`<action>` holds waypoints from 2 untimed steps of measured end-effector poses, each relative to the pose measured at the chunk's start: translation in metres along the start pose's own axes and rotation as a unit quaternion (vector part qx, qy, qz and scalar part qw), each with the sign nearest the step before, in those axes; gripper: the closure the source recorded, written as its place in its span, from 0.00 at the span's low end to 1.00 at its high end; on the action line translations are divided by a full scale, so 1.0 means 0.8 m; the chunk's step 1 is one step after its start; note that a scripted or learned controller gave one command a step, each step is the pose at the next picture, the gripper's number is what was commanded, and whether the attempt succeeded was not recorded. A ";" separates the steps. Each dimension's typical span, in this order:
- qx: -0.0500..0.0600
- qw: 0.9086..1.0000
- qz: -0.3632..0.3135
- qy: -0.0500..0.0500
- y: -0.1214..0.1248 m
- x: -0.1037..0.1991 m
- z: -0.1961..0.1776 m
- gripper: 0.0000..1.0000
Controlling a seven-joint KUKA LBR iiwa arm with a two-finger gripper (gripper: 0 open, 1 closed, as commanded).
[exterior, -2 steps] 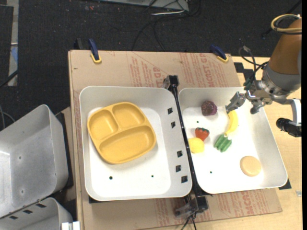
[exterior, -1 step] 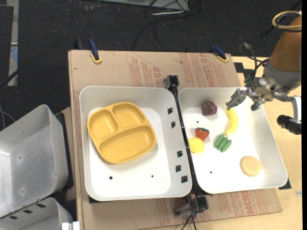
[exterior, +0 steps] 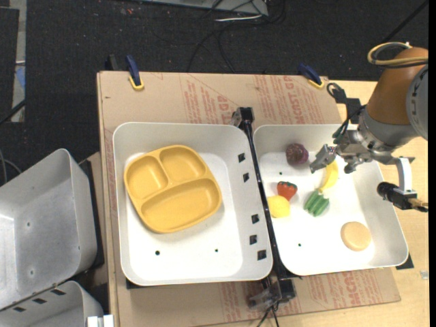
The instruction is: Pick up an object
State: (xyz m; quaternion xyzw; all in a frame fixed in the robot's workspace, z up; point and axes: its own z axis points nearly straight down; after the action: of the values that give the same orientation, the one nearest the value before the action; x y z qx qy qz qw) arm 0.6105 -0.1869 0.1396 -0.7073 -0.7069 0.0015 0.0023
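Note:
The right bin point(exterior: 381, 254) holds several toy foods: a purple round one point(exterior: 296, 154), a yellow banana point(exterior: 330, 176), a green piece point(exterior: 316, 202), a red pepper-like piece point(exterior: 287, 190), a yellow lemon-like piece point(exterior: 278, 206) and a tan disc point(exterior: 355, 236). My gripper point(exterior: 336, 159) hangs over the back of this bin, just above the banana's upper end and to the right of the purple piece. Its two fingers stand spread apart with nothing between them.
The left bin point(exterior: 136, 251) carries a yellow divided plate point(exterior: 173, 187). A black divider strip point(exterior: 253, 189) runs between the two bins. Grey containers point(exterior: 41, 230) stand off the bench at the left. Clamps point(exterior: 135, 73) hold the cardboard at the back.

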 end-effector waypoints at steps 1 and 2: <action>-0.001 1.000 0.000 0.000 -0.001 0.001 0.063 0.00; -0.004 1.000 -0.001 -0.001 0.002 0.001 0.046 1.00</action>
State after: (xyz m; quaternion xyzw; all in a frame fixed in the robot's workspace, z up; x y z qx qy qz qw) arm 0.6116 -0.1861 0.1031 -0.7069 -0.7073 -0.0005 -0.0012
